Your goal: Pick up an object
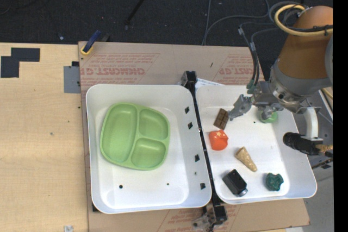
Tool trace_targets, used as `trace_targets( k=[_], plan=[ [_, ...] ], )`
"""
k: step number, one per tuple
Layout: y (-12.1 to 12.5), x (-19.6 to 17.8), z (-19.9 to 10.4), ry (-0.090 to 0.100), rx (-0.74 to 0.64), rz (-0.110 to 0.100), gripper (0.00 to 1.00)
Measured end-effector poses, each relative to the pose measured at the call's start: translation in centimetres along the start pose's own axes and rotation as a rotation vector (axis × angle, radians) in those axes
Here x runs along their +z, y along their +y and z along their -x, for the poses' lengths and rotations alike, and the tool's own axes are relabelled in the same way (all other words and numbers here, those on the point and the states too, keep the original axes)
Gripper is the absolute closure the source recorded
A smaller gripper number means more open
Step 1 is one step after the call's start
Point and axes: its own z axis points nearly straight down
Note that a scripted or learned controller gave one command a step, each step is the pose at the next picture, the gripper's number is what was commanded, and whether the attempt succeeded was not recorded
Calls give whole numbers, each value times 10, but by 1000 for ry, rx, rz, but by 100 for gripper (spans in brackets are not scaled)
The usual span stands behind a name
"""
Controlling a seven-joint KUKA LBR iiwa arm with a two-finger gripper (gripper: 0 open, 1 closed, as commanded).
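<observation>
Objects lie loose in the right bin: a brown block, an orange piece, a tan cone, a black item, a dark green piece and a light green item under the wrist. Gripper hovers over the bin's upper area, fingers spread, holding nothing. Left bin contains a green divided plate.

Below me sit two white bins. I count one green divided plate, one brown block, one orange piece, one tan cone, one black block, one dark green lump.
</observation>
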Motion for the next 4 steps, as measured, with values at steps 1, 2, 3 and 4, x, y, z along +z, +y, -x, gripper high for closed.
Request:
trace_targets(
  k=[1, 2, 3, 4],
  plan=[
    [-2, 43, 2, 0, 0, -2, 0],
    [-1, 85, 4, 0, 0, -2, 0],
    [-5, 147, 0, 0, 0, -3, 0],
    [-4, 135, 1, 0, 1, -1, 100]
  ],
)
